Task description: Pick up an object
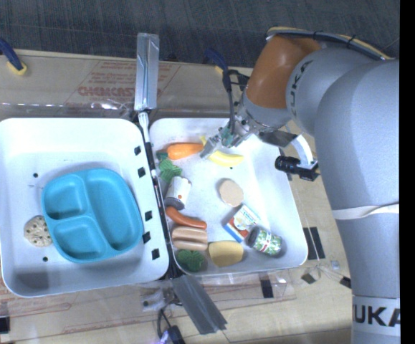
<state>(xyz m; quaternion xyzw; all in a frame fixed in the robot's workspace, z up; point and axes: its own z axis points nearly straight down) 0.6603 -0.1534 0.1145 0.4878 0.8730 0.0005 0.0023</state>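
Observation:
The right bin [287, 192] holds several toy foods. An orange carrot [184, 150] and a yellow banana [229, 159] lie at its far end. My gripper [220, 142] hangs low over that end, just above the banana and right of the carrot's tip, with nothing visibly held. Lower down are a tan round disc [230, 192], a small blue and red box [241, 222] and a green can [266, 241]. Along the left wall sit a broccoli piece [168, 169], a white can [179, 190], a sausage [186, 219] and a yellow block [226, 252].
The left bin [13, 149] holds a blue divided plate [91, 213] and a cookie [39, 230] beside it. A metal clamp bar [147, 70] stands at the divider between the bins. The grey arm [336, 120] covers the right bin's right side.

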